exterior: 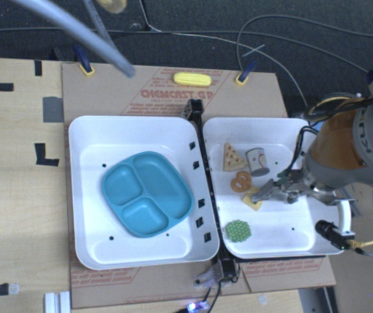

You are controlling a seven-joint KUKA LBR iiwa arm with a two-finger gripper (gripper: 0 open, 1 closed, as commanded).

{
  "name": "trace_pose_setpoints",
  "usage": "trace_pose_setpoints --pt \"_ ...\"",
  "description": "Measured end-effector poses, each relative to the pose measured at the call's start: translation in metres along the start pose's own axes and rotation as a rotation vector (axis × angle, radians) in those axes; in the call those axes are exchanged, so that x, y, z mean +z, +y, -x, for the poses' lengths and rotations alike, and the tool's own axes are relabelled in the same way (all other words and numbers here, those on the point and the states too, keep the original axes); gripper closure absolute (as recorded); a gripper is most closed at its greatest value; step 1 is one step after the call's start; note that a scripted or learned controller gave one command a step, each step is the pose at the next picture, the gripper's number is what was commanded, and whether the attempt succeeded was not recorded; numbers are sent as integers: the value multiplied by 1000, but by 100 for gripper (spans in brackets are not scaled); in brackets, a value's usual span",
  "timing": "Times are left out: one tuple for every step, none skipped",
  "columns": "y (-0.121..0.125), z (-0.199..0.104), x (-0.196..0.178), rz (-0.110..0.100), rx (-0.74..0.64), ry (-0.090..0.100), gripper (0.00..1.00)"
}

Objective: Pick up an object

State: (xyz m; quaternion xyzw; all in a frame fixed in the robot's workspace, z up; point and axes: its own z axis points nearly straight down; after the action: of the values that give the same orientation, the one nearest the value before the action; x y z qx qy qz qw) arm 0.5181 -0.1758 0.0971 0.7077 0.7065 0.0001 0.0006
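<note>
Gripper (257,194) low in the right bin (274,243), at a yellow wedge (252,202).
Reach step, I judge; finger spread unclear. Next: close on the wedge beside the pretzel (240,181), then lift.

Light wooden bench (17,168), brown printed cardboard sheet (167,93) on it, two shallow white plastic bins (85,240) side by side, small yellow object (192,79) at far edge.

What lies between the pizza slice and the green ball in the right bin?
In the camera view, a brown pretzel lies between the pizza slice and the green ball.
</note>
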Motion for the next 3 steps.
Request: trace_pose_setpoints --pt "5 0 7 11 -2 -2 0" --pt "6 0 -4 17 -2 -4 100" --pt "5 -10 -59 1 -4 0 100"
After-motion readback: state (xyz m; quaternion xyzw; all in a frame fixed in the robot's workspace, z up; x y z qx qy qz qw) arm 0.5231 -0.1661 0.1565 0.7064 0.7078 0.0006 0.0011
